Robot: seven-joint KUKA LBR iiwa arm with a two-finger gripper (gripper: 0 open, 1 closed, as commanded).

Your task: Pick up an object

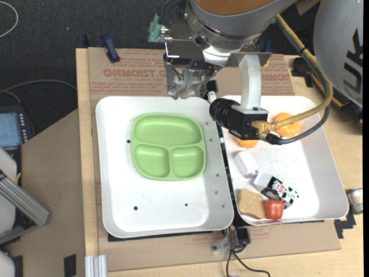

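My gripper (184,88) hangs below the grey and orange wrist, over the back rim of the left bin (107,154), just behind the green divided plate (167,146) that lies in that bin. In the right bin (330,167) lie an orange fruit-like piece (287,124), a small white block (247,164), a black-and-white spotted piece (283,191), a tan bread-like slice (250,203) and a red piece (274,210). The gripper is well away from these right-bin objects, to their upper left. I see nothing under it.
A black cylindrical unit (235,119) with a yellow cable juts from the arm over the divide between the bins and hides part of the orange piece. Brown board (127,62) lies beneath both bins. Blue clamps sit at the board's back-left corner.
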